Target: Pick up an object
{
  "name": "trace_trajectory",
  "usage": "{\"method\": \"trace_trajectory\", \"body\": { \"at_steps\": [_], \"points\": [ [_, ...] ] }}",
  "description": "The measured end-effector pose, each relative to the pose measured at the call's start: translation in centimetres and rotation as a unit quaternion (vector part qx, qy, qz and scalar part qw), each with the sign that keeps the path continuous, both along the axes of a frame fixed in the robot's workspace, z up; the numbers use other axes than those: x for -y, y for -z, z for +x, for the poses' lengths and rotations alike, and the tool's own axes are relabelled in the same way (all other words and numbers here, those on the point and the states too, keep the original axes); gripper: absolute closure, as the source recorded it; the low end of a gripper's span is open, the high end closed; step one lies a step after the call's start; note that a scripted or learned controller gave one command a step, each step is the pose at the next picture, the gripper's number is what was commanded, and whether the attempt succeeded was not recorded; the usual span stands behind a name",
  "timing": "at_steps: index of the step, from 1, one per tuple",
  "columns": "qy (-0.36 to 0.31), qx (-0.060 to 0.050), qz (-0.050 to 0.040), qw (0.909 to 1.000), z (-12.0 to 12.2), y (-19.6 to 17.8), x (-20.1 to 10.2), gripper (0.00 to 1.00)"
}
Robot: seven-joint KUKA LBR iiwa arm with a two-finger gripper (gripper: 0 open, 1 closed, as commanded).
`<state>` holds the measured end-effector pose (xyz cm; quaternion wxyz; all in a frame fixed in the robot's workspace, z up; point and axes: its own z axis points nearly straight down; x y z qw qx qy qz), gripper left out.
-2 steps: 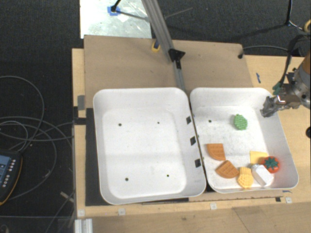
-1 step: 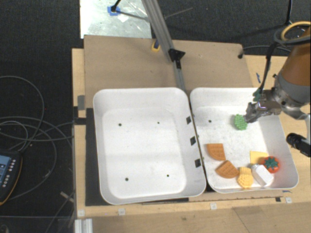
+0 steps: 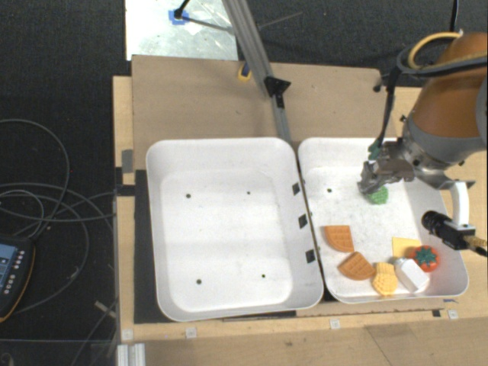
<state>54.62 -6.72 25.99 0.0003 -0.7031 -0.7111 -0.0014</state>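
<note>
- Over the right bin's far half, the gripper hangs low, directly above a small green object.
- Whether the fingers are apart or together cannot be told; the green object shows just below them, resting on the bin floor.
- Toward that bin's near edge lie two orange waffle pieces, a yellow waffle, a yellow block, a white piece and a red-orange toy.
- Beside it, the left bin sits on the surface.
</note>
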Motion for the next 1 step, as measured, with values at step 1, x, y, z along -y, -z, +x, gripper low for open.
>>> {"method": "trace_trajectory", "body": {
  "at_steps": [1],
  "points": [
    [0.001, 0.0, 0.0, 1.0, -1.47, -0.13, -4.71, 1.0]
  ]
}}
